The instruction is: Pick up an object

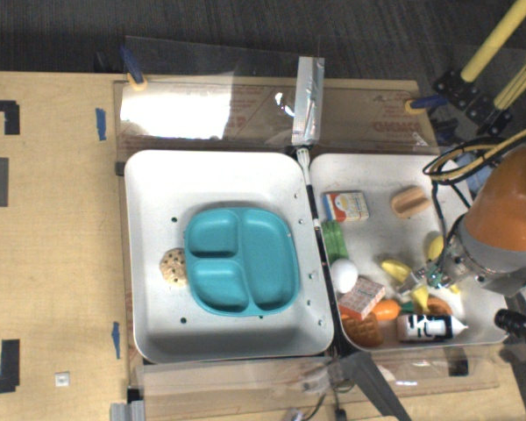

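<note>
My gripper (431, 279) hangs low in the right bin (377, 175), under the grey wrist with its orange band (511, 207). It sits among a cluster of small objects: a yellow banana-like piece (394, 270), an orange ball (386, 309), a black-and-white bottle (430, 326) and a small red-and-white box (362, 297). A white egg (344, 275), a green item (334, 239), a red-and-white carton (346, 206) and a tan bread roll (410, 202) lie farther left and back. Nothing is seen lifted.
The left bin (149, 235) holds a teal divided plate (243, 259) with a speckled cookie (174, 267) beside its left edge. A metal divider (308, 103) stands behind the bins. Yellow rods (501, 29) and cables (473, 152) crowd the back right.
</note>
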Robot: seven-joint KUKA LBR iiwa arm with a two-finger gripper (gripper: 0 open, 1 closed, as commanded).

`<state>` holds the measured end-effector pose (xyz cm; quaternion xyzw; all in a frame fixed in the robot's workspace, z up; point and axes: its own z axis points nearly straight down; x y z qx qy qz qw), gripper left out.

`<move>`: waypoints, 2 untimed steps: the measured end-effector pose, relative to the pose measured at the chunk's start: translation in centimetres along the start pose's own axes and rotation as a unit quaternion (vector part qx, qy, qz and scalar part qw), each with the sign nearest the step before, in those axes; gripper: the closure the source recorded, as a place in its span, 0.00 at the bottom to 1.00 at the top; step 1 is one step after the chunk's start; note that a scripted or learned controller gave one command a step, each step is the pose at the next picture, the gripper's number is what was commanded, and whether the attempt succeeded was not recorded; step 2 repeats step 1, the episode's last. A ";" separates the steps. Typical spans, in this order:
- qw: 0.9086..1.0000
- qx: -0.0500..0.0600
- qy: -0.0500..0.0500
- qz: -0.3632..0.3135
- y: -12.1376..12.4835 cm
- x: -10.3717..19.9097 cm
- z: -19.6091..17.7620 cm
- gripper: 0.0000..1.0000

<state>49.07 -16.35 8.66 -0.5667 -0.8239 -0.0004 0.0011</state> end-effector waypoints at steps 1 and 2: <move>0.999 -0.002 -0.001 0.044 5.1 4.5 -15.1 1.00; 0.999 -0.002 -0.001 0.044 5.1 4.5 -15.1 1.00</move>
